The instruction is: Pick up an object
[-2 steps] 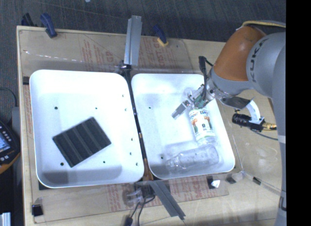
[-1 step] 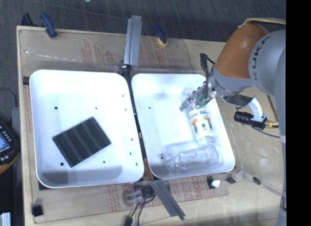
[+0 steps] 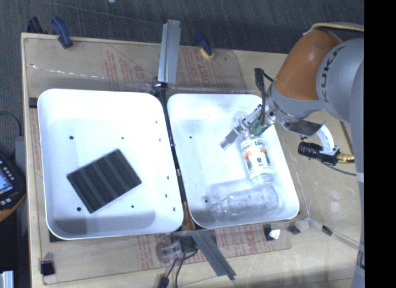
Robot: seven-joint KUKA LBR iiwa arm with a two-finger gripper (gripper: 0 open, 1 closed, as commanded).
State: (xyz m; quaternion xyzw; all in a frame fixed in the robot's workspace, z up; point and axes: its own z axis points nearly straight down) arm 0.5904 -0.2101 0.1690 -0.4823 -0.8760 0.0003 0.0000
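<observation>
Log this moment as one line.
gripper: over right bin, above white bottle | clear bottle: lying near front wall | left bin: dark ridged pad

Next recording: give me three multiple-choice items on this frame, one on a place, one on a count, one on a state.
1. Where does the dark ribbed slab lie?
A. left bin
B. right bin
C. on the bench

2. How many bottles lie in the right bin?
A. none
B. two
C. four

3. How does the labelled white bottle rest?
A. standing upright
B. on its side
C. lifted above the bin

Answers:
1 A, the slab sits on the left bin floor.
2 B, the labelled bottle and a clear bottle.
3 B, it lies flat just below the gripper.
</observation>
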